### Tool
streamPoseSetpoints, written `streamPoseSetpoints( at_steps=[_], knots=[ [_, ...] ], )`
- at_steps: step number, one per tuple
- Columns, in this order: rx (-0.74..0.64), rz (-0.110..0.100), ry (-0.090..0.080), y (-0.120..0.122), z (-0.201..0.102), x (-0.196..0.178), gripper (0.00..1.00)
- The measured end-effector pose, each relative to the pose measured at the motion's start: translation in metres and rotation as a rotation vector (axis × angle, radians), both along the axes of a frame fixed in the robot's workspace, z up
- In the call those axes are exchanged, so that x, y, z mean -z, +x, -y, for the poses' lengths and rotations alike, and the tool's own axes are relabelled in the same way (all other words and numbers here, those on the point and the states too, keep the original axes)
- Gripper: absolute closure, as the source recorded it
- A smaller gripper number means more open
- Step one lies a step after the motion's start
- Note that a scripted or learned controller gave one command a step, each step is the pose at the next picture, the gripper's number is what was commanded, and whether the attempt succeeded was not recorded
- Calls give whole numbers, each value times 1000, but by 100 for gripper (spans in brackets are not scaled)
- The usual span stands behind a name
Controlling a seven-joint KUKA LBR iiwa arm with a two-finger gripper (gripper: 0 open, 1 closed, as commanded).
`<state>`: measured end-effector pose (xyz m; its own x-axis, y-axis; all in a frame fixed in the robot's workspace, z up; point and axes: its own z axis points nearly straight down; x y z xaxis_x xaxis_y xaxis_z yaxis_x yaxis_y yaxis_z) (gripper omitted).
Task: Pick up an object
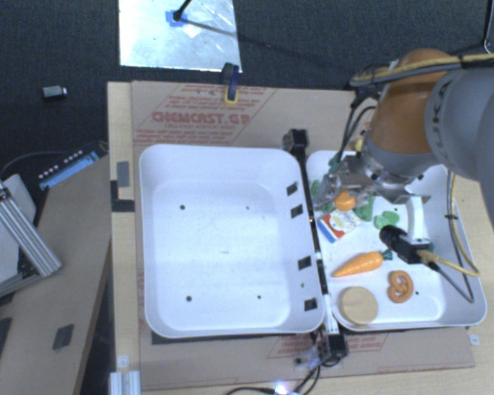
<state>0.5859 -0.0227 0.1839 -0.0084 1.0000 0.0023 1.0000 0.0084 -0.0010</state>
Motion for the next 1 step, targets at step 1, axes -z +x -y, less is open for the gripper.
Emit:
streamPoseSetpoints(
  at_steps=[1],
  knots=[
    [-7,7,2,43,-113,-1,100]
  ],
)
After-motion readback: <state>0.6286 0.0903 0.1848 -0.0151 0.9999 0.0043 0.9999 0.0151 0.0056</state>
